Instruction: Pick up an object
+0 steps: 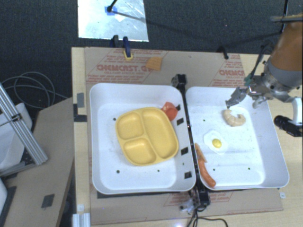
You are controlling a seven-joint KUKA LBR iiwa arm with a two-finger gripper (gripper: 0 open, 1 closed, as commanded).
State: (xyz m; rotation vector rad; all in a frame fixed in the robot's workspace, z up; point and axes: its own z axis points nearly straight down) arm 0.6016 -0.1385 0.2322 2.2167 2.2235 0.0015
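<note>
My gripper (246, 97) hangs open just above the shrimp (235, 118), holding nothing. The shrimp lies with its long axis left to right in the right bin (270, 141).

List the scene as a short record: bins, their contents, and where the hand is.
left bin: yellow divided tray; red toy piece at the tray's far right corner
right bin: beige pastry, fried egg, orange strip by the near left wall
hand: above the right bin's far edge, just beyond the pastry
held: nothing seen
</note>
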